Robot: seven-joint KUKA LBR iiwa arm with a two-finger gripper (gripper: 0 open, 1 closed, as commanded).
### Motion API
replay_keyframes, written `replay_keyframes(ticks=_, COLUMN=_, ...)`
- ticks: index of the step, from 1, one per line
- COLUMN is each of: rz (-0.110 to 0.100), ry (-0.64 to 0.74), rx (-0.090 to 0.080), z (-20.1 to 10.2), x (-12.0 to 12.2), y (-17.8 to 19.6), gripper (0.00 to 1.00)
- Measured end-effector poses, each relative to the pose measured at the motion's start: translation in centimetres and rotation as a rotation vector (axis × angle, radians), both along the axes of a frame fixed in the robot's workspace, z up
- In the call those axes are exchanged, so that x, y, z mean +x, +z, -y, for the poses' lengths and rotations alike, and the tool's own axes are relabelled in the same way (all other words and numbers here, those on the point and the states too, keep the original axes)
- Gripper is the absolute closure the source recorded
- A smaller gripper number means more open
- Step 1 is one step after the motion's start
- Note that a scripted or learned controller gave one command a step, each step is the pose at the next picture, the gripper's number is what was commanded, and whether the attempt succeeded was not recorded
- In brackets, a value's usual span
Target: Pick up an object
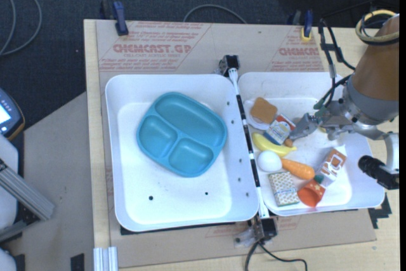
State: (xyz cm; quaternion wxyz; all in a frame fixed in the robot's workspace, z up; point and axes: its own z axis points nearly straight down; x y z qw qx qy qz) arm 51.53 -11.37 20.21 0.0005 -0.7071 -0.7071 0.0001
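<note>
My gripper [306,125] hangs low over the middle of the right bin [298,82], reaching in from the right. Just left of its tip lies a small blue and white packet [279,131]; I cannot tell whether they touch. A brown bread slice [262,111] lies behind the packet. In front of it are a yellow banana [269,144], a white egg [269,162] and an orange carrot [298,168]. Nearer the front edge sit a cracker box [282,188], a red cup [309,195] and an orange and white carton [331,165].
The left bin [127,181] holds a blue divided plate [183,134]. A black-edged divider [244,136] runs between the two bins. The arm's grey body and orange band [375,79] stand over the right bin's far right side. Cables [330,54] trail behind it.
</note>
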Motion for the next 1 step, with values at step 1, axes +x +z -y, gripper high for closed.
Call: replay_keyframes(ticks=1, rz=-0.003, ry=-0.004, rx=-0.003, z=0.47, x=-1.75, y=-12.23, gripper=0.00)
